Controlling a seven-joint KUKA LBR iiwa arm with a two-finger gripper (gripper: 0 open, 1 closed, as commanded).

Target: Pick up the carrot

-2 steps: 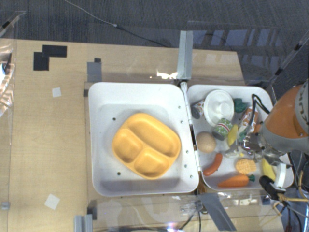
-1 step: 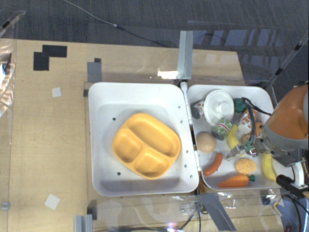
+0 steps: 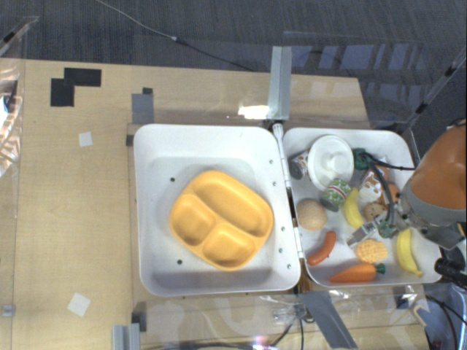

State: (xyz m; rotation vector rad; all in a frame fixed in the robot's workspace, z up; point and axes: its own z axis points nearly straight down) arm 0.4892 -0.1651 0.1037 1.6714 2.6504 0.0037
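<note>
While bins sit side-by-side | bench: pale wood | floor: dark carpet

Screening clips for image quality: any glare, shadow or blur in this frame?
Camera view: a bright glare patch on the bench behind the left bin; soft shadow beside the yellow divided plate; the carrot reads sharp; the gripper looks small and cluttered.

Two shallow white bins side by side on bench. Left bin holds a yellow plastic divided plate, three compartments. Right bin is crowded: orange carrot w/ green stub lies along the near wall, red sausage-shaped toy just left of it, white cup at the far end, yellow banana at right. Gripper sits low over the clutter above the carrot, apart from it.
</note>
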